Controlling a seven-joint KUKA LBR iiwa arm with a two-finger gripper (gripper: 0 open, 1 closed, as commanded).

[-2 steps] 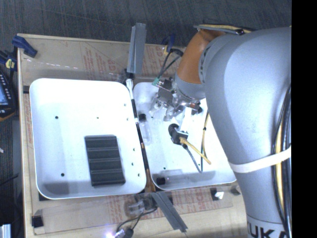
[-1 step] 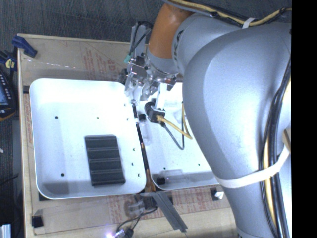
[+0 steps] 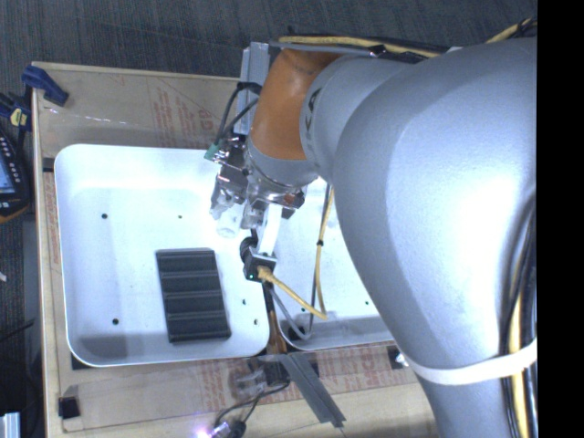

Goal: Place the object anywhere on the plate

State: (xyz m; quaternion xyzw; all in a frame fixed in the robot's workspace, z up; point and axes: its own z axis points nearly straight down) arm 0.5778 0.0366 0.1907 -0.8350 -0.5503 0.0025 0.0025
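Hovering over the left bin's (image 3: 82,245) right edge, the claw (image 3: 239,210) hides its grip; I cannot tell. The dark ribbed plate (image 3: 192,295) lies below-left, so releasing here risks missing it.

Two shallow white bins, the left bin (image 3: 73,245) and right bin (image 3: 347,331), side by side on a wooden bench (image 3: 137,108), with a blue clamp (image 3: 44,84) at its far-left corner, over dark carpet (image 3: 137,16).
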